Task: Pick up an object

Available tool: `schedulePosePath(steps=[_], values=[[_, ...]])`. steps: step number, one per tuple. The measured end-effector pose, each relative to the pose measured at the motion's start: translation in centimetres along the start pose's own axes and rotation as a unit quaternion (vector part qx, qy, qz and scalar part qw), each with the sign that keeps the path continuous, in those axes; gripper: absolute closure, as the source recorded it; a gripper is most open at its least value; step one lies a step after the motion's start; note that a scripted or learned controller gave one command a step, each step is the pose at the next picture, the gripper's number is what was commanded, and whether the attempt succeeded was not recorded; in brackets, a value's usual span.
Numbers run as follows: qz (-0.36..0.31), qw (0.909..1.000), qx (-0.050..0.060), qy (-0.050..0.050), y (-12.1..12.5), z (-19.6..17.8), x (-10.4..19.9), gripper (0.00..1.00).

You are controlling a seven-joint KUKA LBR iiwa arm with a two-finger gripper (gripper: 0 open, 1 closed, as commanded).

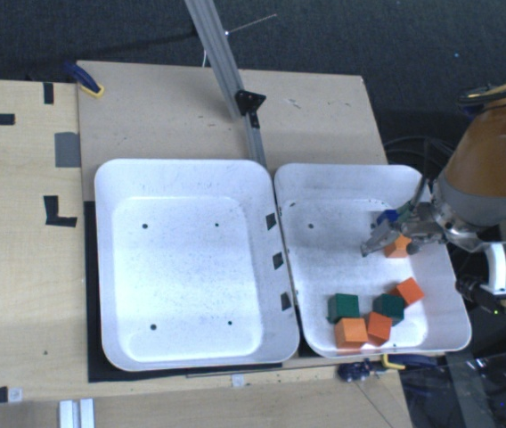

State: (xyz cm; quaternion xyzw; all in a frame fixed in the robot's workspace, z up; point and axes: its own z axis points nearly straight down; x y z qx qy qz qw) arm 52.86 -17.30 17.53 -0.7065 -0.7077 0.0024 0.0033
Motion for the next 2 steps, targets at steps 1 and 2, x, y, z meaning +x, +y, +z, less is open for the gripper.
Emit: schedulePosePath(steps=[1, 2], values=[[0.0, 1.0, 0.0, 0.0, -0.6, 6.1, 0.9, 0.0], [0.0, 1.0, -0.002, -0.001, -0.6, 8.5, 0.9, 0.0]])
